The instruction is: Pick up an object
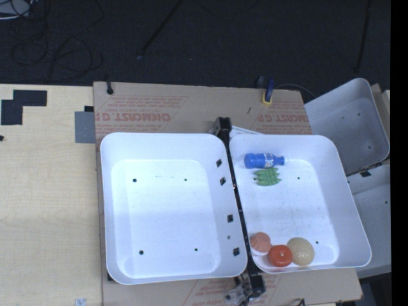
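Two white bins side by side on the bench. All candidate objects lie in the right bin (331,190).

Far end of that bin, close to the divider wall: a small blue bottle (263,160) with a white cap, lying on its side, cap pointing away from the divider. Just beside it on the near side, a green leafy toy piece (268,178), probably plastic vegetable; the two look nearly touching, hard to tell.

Near corner by the divider, three rounded items packed together against the near wall: a pale pink-orange piece (260,241), a red tomato-like piece (280,255), and a tan ball-like piece (301,251). Red one appears to touch both neighbours.

Left bin (108,190) shows bare floor with a few dark holes.

Claw: cannot tell its state from this view. Nothing is lifted; the pick is not yet begun.

Risks, as I judge them:
- Near-corner cluster sits tight against sloped walls. A finger coming down there could strike the rim or wall, or wedge between two pieces and push them apart.
- Rounded pieces likely roll or squirt out under a closing pinch if it lands off centre.
- Bottle on its side may roll if gripped along its length; across the body looks safer.
- Green piece is flat and low; fingers may close above it or scrape the bin floor.
- Bottle and green piece so close that a grasp on one may drag the other.
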### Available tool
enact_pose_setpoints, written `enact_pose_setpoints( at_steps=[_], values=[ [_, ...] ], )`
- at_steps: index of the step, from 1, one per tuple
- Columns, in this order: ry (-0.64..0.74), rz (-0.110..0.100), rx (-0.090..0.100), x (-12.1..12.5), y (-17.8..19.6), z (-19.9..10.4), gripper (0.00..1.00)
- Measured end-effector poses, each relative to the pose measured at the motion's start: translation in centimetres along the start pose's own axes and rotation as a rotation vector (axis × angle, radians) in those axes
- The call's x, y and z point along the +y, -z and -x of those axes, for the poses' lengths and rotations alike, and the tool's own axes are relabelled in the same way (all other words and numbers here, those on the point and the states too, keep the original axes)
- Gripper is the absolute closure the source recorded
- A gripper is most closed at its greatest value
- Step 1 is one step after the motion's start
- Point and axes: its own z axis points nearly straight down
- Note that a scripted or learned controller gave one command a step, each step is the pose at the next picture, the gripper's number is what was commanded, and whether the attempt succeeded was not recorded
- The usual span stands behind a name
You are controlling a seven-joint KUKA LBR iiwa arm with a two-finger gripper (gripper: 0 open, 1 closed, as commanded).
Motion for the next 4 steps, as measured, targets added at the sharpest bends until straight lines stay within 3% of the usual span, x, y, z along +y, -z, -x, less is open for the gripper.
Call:
enact_pose_setpoints(
  at_steps=[2, 3, 4],
  values=[
    [0.002, -0.002, 0.002, 0.1, -17.5, 0.0, 1.00],
    [0.005, 0.001, 0.001, 4.3, -22.6, 0.0, 1.00],
    [0.002, -0.001, 0.001, 3.3, -27.3, 0.0, 1.00]
  ],
)
